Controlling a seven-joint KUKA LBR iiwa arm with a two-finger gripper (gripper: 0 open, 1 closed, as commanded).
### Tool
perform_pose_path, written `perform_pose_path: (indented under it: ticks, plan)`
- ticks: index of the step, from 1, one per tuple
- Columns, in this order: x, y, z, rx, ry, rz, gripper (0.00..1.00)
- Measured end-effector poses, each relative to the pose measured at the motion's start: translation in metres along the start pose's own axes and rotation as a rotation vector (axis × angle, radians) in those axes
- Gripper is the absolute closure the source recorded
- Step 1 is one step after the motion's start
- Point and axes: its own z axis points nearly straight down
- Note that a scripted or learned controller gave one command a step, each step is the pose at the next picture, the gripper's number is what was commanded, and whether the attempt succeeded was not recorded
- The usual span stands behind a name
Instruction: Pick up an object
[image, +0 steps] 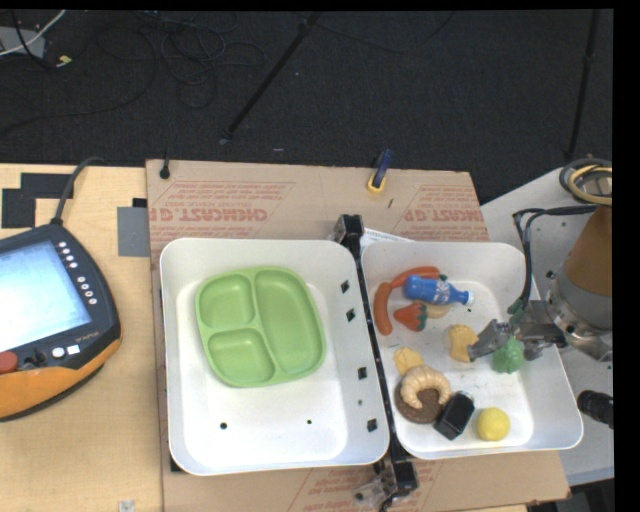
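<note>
My gripper (503, 345) reaches in from the right, low over the right side of the right bin (545, 425). A small green object (508, 356) lies directly at its tip, touching or nearly touching it. Just to the left of the gripper is a yellow piece (461, 342). Farther left and back lie a blue bottle (435, 291), a red pepper (411, 317) and an orange-red sausage (383, 307). Toward the front of the bin are a brown doughnut (423, 391), a black block (454, 415) and a yellow lemon (492, 424).
The left bin (260, 440) holds a green divided plate (260, 326). A black divider with clips (364, 340) runs between the bins. A teach pendant (45, 315) lies on the bench at far left. The arm's body (592, 280) stands over the right bin's right rim.
</note>
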Motion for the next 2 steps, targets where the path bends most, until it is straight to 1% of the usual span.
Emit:
perform_pose_path:
  ticks: [1, 2]
  plan:
    - [-0.001, 0.003, -0.007, -0.014, -0.003, -0.002, 0.0]
    - [0.004, -0.006, 0.042, -0.007, 0.0, -0.004, 0.0]
